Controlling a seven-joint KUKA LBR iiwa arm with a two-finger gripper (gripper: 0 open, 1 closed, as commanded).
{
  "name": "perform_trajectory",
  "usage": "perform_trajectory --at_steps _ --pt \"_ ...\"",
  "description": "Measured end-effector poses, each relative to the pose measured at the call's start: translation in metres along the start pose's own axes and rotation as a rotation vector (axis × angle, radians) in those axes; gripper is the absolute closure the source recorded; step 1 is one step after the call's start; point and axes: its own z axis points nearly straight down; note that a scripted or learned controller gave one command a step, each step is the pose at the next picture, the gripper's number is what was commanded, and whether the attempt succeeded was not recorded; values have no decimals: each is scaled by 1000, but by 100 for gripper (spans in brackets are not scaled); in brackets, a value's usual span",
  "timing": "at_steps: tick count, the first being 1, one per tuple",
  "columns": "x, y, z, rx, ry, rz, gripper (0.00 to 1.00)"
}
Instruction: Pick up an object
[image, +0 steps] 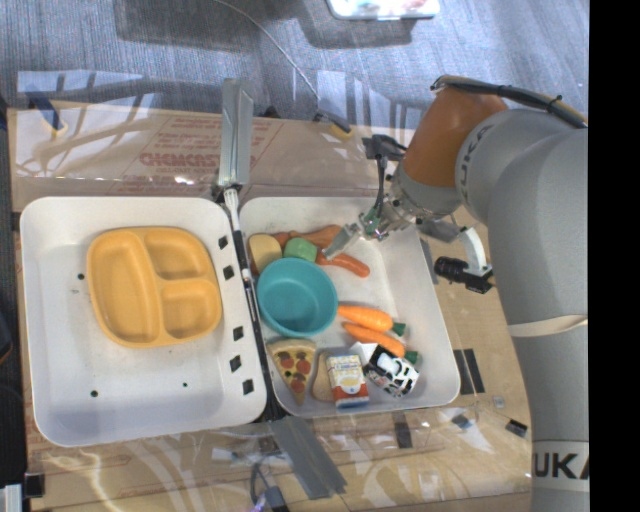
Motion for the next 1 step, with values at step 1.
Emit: perform_trajectory --at_steps 1 --pt "0 0 -11 3 2 -4 100"
